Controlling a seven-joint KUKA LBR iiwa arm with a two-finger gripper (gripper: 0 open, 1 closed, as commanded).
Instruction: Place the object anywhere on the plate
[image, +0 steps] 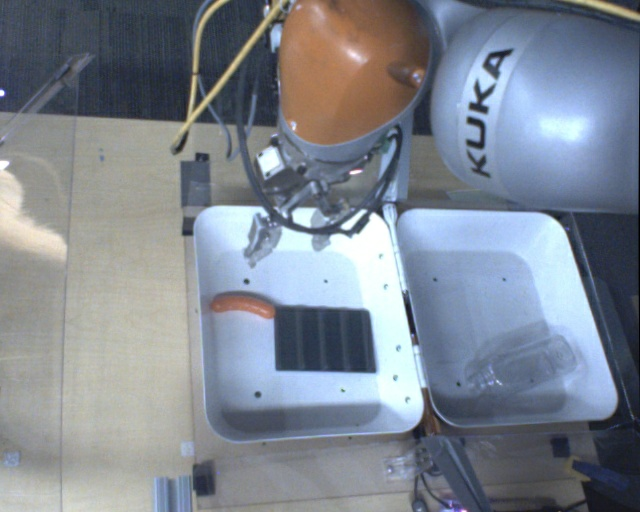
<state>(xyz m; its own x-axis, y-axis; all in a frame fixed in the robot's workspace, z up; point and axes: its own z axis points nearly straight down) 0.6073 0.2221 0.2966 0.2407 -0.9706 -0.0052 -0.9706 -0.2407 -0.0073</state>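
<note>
Gripper (290, 232) above the left bin (225, 400), fingers spread and holding nothing; sausage (242, 305) lies beside the dark plate (324, 340).

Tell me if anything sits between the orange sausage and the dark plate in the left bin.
Nothing visible does. The orange sausage lies just off the upper left corner of the dark plate, with bare bin floor between them. The gripper hangs above, toward the bin's back edge.

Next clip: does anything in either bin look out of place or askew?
Nothing looks damaged or spilled. The orange sausage-shaped object lies on the left bin's floor, just left of the dark ridged plate, not on it. A clear plastic bottle lies on its side in the right bin.
</note>
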